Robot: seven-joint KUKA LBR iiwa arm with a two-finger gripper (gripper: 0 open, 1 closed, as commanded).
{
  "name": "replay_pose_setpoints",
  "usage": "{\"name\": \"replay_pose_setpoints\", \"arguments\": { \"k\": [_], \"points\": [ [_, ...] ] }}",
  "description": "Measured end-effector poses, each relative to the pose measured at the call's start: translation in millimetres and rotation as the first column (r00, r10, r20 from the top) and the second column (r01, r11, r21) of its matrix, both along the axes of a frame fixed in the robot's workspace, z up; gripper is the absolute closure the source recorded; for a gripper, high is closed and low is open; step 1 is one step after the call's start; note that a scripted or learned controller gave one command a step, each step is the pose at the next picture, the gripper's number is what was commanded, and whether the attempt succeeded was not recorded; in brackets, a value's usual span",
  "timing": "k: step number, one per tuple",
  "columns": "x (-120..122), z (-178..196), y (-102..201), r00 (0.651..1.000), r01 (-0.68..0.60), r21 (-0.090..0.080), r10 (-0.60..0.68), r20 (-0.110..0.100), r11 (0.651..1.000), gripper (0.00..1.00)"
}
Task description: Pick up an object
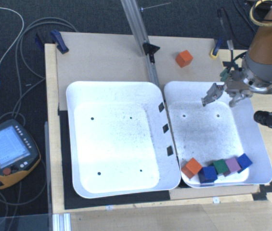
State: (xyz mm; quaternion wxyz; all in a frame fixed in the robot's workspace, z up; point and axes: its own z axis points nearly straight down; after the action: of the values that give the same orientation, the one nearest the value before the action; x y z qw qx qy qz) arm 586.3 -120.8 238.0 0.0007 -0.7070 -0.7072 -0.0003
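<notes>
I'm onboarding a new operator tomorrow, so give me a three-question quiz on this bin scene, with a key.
1. True or false: the blocks in the right bin are spread evenly over its floor.
2. Multiple choice: the orange block outside the bins lies on A) the bench beyond the right bin, B) the left bin's floor, C) the handheld pendant.
3. Fill in: the gripper hangs over the ____ part of the right bin.

Key:
1. False; the orange, two blue, green and purple blocks crowd its near edge.
2. A.
3. Far.
</notes>
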Motion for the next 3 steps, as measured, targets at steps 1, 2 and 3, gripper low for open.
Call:
{"name": "replay_pose_setpoints", "arguments": {
  "k": [1, 2, 3],
  "points": [
    [1.0, 11.4, 0.7, 1.000, -0.002, 0.000, 0.002, 0.004, 1.000, 1.00],
    [-80.9, -10.4, 47.5, 1.000, -0.002, 0.002, 0.002, -0.007, 1.000, 1.00],
    [-71.3, -36.8, 28.2, 1.000, 0.002, 0.000, -0.002, -0.005, 1.000, 1.00]
  ]
}}
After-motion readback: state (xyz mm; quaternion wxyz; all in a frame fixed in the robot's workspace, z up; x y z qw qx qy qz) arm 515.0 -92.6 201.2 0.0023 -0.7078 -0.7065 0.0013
